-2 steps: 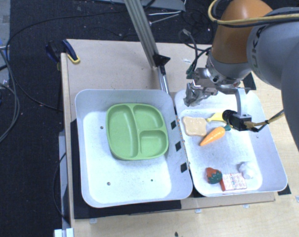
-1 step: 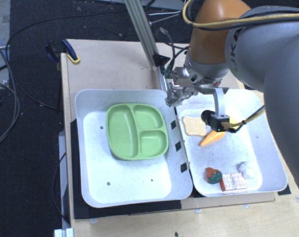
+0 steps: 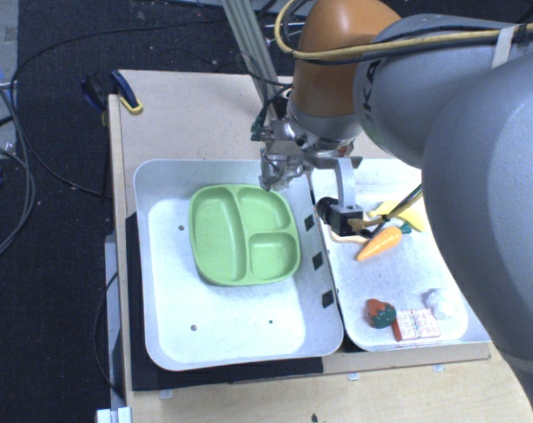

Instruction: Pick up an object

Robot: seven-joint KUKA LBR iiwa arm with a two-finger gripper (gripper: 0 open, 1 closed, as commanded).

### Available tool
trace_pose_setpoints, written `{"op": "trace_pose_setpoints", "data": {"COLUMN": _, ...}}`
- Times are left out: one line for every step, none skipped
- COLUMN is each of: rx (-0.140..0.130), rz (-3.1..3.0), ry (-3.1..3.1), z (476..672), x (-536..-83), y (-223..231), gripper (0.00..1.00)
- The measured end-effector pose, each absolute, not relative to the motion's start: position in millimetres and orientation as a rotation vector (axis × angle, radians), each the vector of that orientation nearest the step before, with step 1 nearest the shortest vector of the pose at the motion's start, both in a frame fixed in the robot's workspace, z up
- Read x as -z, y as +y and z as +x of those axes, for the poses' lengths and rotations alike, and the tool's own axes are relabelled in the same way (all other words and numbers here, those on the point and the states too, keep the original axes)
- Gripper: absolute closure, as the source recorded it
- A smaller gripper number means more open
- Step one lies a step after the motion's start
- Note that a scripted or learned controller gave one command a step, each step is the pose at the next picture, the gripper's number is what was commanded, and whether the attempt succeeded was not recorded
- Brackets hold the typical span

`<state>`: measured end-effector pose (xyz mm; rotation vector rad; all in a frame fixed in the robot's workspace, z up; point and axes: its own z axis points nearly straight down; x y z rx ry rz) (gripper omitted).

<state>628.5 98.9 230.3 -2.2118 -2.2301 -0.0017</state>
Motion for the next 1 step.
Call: {"op": "trace_pose_setpoints", "data": {"rx": 0.0, "rz": -2.219, "ry": -2.224, "z": 628.5, "x": -231.0, "y": 95.1, "gripper": 0.0}}
